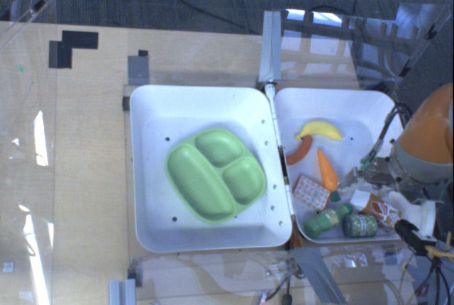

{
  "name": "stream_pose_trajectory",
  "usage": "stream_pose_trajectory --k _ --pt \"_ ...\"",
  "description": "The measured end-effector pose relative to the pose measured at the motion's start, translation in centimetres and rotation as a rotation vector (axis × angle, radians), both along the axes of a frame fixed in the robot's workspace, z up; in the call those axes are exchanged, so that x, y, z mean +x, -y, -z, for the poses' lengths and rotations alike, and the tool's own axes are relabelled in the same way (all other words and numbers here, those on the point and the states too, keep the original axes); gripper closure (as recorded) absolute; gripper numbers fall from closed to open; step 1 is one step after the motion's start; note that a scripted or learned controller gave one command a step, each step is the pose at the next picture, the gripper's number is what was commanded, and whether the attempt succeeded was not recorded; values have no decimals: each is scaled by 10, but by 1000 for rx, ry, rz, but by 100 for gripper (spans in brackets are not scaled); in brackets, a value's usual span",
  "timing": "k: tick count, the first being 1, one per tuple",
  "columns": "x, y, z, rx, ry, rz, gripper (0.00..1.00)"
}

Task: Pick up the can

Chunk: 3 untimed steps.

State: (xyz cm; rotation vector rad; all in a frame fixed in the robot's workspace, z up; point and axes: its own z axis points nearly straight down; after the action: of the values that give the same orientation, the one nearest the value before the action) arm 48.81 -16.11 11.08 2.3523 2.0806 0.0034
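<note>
Hovering over right bin (355, 101): gripper (362, 179).
Can (360, 225) lies near front wall, beside bottle (323, 220); jaw state unclear.

Left bin (145, 176): held a green divided plate (215, 174) with three compartments, lying near its middle.
Right bin (355, 108): held a cluster of small items.
Banana (320, 130): yellow, toward the far side.
Sausage (300, 150): reddish, just beside the banana.
Carrot (326, 169): orange, mid-bin.
Packet (311, 192): red-patterned, beside the carrot.
Green bottle (325, 219): lying on its side at the near edge.
Can (360, 225): green-labelled, on its side just right of the bottle.
Arm (429, 144): orange-banded, over the bin's right edge.
Pincer (369, 170): near the carrot, fingers unclear.
Table (78, 190): pale wood.
</note>
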Motion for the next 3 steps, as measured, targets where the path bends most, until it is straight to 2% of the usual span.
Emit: stream_pose_trajectory --k 1,2,3 --pt "3 -1 -11 -1 6 -6 100" --pt "2 -1 -11 -1 5 -5 0" --pt "0 -6 -23 -1 1 106 0"
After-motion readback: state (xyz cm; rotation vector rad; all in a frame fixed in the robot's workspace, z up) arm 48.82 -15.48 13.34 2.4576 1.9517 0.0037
